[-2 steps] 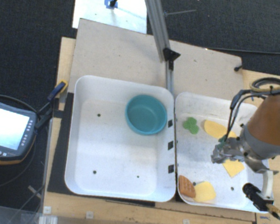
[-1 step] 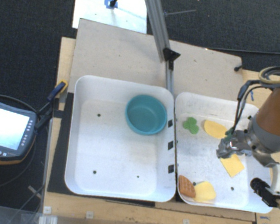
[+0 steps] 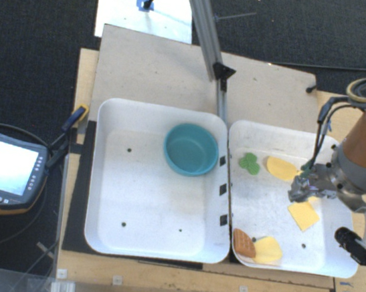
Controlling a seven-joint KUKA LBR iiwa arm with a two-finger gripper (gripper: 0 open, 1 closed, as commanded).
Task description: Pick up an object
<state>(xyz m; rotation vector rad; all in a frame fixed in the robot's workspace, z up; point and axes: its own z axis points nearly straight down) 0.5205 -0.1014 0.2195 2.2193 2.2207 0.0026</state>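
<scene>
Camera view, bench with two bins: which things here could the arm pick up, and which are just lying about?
Job:
gripper, over the right bin
yellow wedge
yellow oval piece
green piece
brown piece
yellow round piece
teal bowl, left bin

Lying about:
teach pendant
metal pole

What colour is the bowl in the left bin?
Teal blue: the bowl sits near the back right of the left bin, clearest in the camera view.

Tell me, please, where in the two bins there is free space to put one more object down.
Most free: the left bin, everywhere below and left of the teal bowl. In the right bin, only the middle-left patch is bare; toy foods and the gripper crowd the remainder.
</scene>
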